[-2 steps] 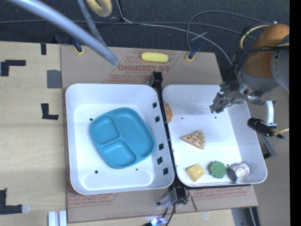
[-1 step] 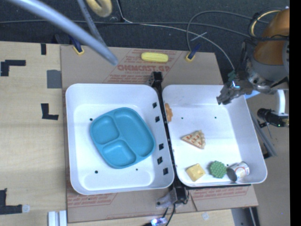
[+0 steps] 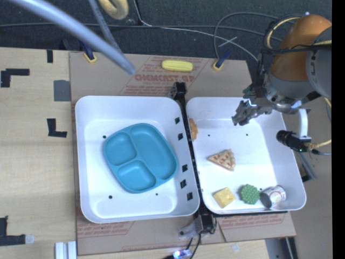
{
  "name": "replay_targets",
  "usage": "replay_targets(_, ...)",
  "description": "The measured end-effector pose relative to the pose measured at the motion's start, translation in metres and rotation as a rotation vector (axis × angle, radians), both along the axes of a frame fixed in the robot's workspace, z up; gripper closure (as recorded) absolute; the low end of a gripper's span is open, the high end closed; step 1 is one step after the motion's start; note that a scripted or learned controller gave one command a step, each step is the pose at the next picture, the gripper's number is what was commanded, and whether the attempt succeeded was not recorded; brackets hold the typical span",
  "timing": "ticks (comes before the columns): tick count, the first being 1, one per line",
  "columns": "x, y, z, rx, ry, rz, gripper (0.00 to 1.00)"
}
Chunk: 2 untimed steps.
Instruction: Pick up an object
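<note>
My gripper (image 3: 243, 114) hangs over the far part of the right bin (image 3: 280, 161), with nothing between its fingers. Whether it is parted or closed I cannot tell from this slant; the tip reads as one dark shape.

I take the pizza slice (image 3: 222, 159) as my landmark, since it lies near the middle of the right bin's floor. My gripper sits beyond it, toward the bin's far wall and a little to the arm's side, clearly apart from it. Nearer the camera than the slice lies a yellow block (image 3: 223, 197); just beside that block is a green bumpy piece (image 3: 249, 193), and touching or almost touching the green piece is a small silver can (image 3: 273, 196) on its side. Away from the slice, against the divider between the bins, a small orange-brown item (image 3: 192, 128) sits half hidden. Across the divider, the left bin (image 3: 89, 144) holds a blue divided tray (image 3: 140, 156).

I judge that I am in the approach step: no target is reached and nothing is lifted. The slice looks the easiest choice, because it lies alone with room around it. The next move calls for travelling toward it, lining my fingers across its narrow span, then descending close to the floor, as the slice is flat and offers little height to catch.
</note>
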<state>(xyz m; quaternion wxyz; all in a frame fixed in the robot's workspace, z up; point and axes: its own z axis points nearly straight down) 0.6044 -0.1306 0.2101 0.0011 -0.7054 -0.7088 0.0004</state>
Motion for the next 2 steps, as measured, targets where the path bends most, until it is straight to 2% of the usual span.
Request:
replay_targets(1, -0.016, 0.053, 0.013, 0.001, 0.000, 0.001, 1.00)
replay_targets(2, -0.034, 0.102, 0.002, 0.000, 0.002, 0.000, 1.00)
